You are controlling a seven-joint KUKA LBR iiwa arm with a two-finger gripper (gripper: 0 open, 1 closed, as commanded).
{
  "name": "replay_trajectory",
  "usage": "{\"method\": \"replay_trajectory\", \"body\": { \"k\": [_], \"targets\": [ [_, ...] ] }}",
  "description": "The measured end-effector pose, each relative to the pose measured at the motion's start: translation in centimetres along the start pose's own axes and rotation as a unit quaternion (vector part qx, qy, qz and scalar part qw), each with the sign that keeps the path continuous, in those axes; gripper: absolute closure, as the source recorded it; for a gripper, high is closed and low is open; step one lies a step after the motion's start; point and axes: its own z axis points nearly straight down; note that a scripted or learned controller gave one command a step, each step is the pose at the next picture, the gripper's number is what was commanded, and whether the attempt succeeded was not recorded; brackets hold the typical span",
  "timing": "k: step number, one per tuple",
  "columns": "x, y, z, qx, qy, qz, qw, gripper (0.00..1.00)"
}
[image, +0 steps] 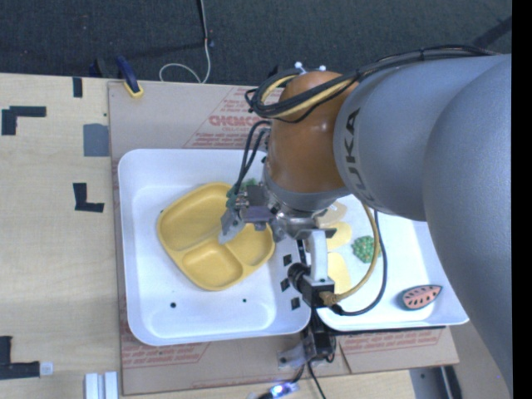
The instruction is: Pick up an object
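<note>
Camera view, looking down at a slant: the pincer (238,220) is low over the left bin (133,248), at the right rim of a yellow dish (195,223). The wrist covers it, so I cannot tell if it is apart or together, and I see nothing held in it. I judge the dish to be the target. It lies in the middle of the left bin, nearer the right edge, and looks tilted against that wall.

The dish is smooth, hard-looking plastic with rounded corners, a raised rim and low ridges that divide it into compartments. It is wide and shallow, so only the thin rim gives a place to grip. A glossy rim can slip out when lifted, and a grip at one side would let the dish swing or tip. If the pincer comes down on the flat bottom, it would probably only push the dish toward the bin wall.

The right bin (453,310) holds a bumpy green piece (362,247) near the middle, an orange leaf-shaped piece (421,296) by the front right corner, and a pale yellow piece (340,266) partly hidden by the arm (416,140). Both bins are white, shallow and smooth, so things slide easily in them.
</note>
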Motion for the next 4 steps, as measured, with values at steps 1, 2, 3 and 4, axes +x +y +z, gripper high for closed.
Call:
{"method": "replay_trajectory", "body": {
  "k": [1, 2, 3, 4],
  "targets": [
    [-6.8, -2.2, 3.4, 0.003, -0.001, 0.004, 1.0, 0.0],
    [-15.2, -0.5, 3.6, -0.001, -0.002, 0.005, 1.0, 0.0],
    [-6.5, -2.2, 3.6, 0.001, 0.002, -0.004, 1.0, 0.0],
    [-11.7, 4.5, 3.6, -0.003, -0.001, 0.002, 1.0, 0.0]
  ]
}}
